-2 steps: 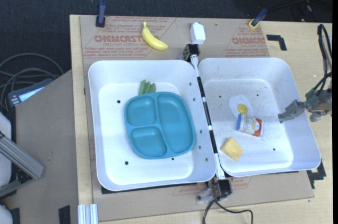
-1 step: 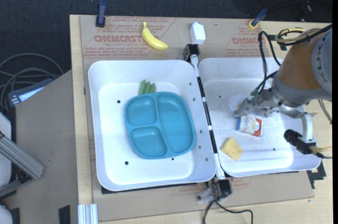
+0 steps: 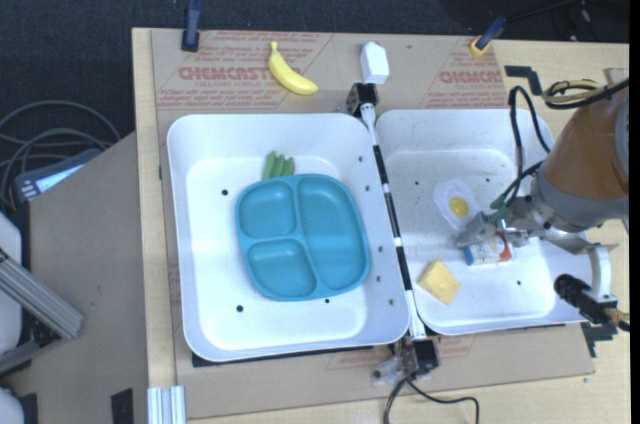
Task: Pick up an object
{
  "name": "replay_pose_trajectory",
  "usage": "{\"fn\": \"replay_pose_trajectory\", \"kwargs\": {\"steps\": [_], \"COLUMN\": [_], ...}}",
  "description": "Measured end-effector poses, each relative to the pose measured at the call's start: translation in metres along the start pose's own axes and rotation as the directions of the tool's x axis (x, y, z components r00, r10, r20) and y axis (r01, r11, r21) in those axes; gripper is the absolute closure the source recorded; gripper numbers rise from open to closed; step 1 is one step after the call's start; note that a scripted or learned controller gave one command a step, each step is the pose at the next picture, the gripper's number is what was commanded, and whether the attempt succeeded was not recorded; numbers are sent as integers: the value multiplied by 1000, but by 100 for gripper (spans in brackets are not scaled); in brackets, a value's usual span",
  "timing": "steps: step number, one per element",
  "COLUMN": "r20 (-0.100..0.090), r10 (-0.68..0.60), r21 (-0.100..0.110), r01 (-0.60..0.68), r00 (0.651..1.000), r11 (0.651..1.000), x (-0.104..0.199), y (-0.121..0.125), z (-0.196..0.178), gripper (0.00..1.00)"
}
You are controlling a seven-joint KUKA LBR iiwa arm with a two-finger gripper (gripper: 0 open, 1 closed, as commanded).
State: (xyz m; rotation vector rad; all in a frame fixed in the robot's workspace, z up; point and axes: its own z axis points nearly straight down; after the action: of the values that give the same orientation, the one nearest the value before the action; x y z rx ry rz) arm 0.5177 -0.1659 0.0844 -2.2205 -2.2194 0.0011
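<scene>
My gripper (image 3: 484,238) is low over the right bin (image 3: 520,307), near its middle, with the grey arm and orange band (image 3: 590,162) behind it to the right. A small white, blue and red item (image 3: 486,254) lies right under the gripper's tip; whether it is gripped is unclear. A fried-egg toy (image 3: 455,204) lies just up-left of the gripper. A yellow wedge (image 3: 438,281) sits on the bin floor down-left of it.
The left bin (image 3: 200,312) holds a blue divided plate (image 3: 300,234) with a green piece (image 3: 279,164) at its far edge. A yellow banana (image 3: 291,72) and a white block (image 3: 374,62) lie on the bench behind the bins. Black cables (image 3: 520,122) hang near the arm.
</scene>
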Motion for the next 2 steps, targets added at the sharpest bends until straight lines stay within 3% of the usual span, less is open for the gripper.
{"fn": "replay_pose_trajectory", "kwargs": {"steps": [1, 2], "r20": [1, 0], "r10": [0, -2], "r21": [-2, -3], "r01": [0, 2], "r00": [1000, 1000], "r11": [1000, 1000], "x": [0, 76], "y": [0, 18], "z": [-10, -100], "gripper": [100, 100]}}
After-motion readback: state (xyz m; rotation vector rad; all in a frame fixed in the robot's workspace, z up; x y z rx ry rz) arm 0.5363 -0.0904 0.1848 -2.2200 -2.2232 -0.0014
